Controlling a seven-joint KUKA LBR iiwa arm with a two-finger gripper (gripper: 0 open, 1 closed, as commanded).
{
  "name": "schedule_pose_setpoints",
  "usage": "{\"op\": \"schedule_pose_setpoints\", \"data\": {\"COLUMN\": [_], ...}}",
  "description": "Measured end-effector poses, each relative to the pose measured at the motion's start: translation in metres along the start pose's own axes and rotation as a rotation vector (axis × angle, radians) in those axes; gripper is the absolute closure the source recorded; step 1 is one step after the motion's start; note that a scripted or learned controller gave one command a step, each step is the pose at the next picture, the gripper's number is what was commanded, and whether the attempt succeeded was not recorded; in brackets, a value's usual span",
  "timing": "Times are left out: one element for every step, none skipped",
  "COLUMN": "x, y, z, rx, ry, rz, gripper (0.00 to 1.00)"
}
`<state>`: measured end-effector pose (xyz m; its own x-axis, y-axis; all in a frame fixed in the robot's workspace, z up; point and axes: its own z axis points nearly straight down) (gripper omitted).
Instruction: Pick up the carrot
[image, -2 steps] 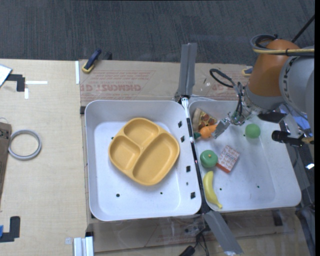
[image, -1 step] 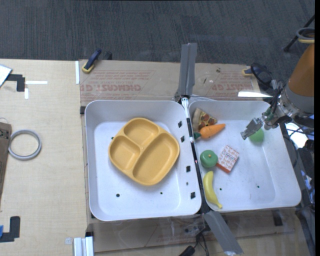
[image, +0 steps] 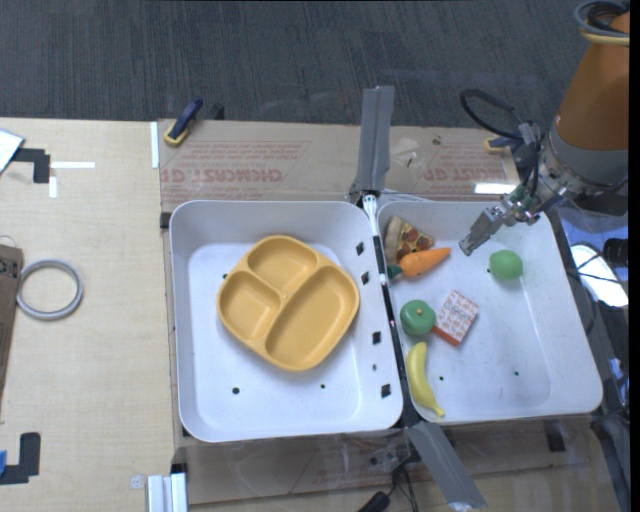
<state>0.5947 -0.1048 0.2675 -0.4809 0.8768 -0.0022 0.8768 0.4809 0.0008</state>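
The orange carrot (image: 422, 262) lies in the right bin (image: 540, 390), near its back left corner, with its tip pointing right. My gripper (image: 480, 235) hangs over the back of the same bin, a short way to the right of the carrot's tip and a little behind it. Nothing shows in its grasp. The grey arm with its orange band comes in from the top right corner.
Close around the carrot are a pizza slice (image: 405, 238) just behind it, a green ball (image: 506, 264) to the right, a green apple (image: 417, 317), a red-and-white box (image: 456, 317) and a banana (image: 422, 378). A yellow divided plate (image: 290, 300) sits in the left bin (image: 200, 400).
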Motion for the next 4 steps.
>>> {"op": "schedule_pose_setpoints", "data": {"x": [-0.001,-0.001,0.009,0.008], "y": [0.000,0.000,-0.037,-0.037], "z": [-0.009,-0.009,-0.031,-0.039], "rx": [0.000,0.000,0.002,0.002], "ry": [-0.002,-0.002,0.001,0.000], "rz": [-0.001,-0.001,0.013,0.012], "gripper": [1.00,0.00,0.00,1.00]}}
